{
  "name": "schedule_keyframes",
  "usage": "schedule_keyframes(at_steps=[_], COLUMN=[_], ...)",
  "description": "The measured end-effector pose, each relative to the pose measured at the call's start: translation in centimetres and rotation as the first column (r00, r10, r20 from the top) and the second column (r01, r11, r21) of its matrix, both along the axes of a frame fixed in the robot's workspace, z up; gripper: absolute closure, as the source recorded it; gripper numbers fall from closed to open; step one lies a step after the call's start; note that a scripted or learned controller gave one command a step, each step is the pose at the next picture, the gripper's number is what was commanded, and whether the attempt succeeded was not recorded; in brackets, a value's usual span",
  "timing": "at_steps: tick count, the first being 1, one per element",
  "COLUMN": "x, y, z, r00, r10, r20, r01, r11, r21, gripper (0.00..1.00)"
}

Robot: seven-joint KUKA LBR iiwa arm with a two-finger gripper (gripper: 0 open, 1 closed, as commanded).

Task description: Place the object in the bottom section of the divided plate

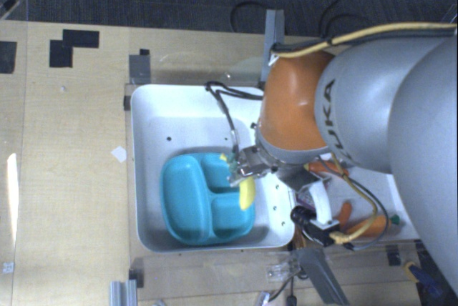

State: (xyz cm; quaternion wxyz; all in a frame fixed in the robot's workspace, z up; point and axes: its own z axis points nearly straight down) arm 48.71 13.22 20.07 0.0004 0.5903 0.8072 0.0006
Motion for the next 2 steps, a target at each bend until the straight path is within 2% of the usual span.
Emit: schedule_keyframes(at_steps=[1, 2], x=[4.00, 4.00], y=[6.02, 6.01], z=[0.55, 0.56], r00=[0.934, 0.934], r10=[0.356, 0.356], r20=[0.002, 0.002], r01=[-0.356, -0.356], r11=[0.934, 0.934], r21=[0.000, 0.000], gripper=[1.00, 0.00])
